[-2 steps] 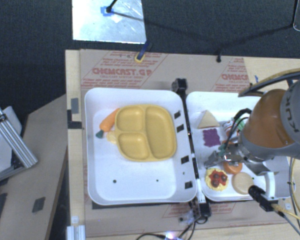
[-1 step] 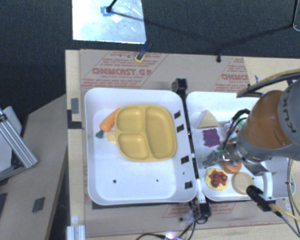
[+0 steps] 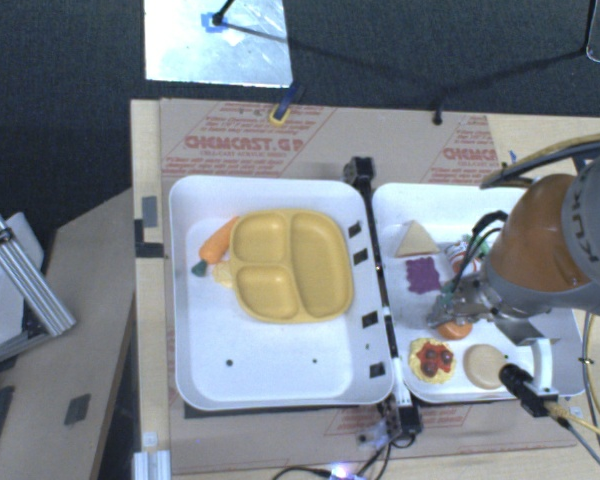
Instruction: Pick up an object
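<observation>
End effector (image 3: 458, 313) above right bin (image 3: 405, 203)

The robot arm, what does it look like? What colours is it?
The arm is big and round, grey at the top with a wide orange band below. Thin cables, some green and red, run down its side toward the gripper, which is small, grey and metal. A white piece and a black tube-shaped part stick out underneath.

Even overhead light; soft shadows; slight blur
</observation>
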Controlling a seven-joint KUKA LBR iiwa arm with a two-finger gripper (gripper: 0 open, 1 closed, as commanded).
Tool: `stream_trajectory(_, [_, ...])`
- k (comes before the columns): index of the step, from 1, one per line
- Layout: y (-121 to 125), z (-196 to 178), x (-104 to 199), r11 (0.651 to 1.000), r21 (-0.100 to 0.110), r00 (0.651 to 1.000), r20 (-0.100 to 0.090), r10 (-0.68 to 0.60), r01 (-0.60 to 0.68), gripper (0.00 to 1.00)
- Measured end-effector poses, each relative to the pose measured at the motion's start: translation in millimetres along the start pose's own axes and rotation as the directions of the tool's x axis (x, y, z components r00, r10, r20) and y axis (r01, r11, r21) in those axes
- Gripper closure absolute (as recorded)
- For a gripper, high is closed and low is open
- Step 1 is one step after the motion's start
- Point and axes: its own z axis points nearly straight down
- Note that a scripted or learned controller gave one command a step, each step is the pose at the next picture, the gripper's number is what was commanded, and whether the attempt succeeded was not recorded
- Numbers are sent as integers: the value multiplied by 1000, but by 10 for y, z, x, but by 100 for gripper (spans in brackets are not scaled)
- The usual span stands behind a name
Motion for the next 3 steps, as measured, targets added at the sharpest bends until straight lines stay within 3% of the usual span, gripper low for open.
stream_trajectory(1, [12, -638, -9, 1000, 15, 1000, -11, -7, 8, 100])
stream_trajectory(2, [47, -1176, -17, 1000, 14, 1000, -11, -8, 8, 100])
stream_trajectory(3, [507, -1285, 297, 1000, 16, 1000, -13, -12, 12, 100])
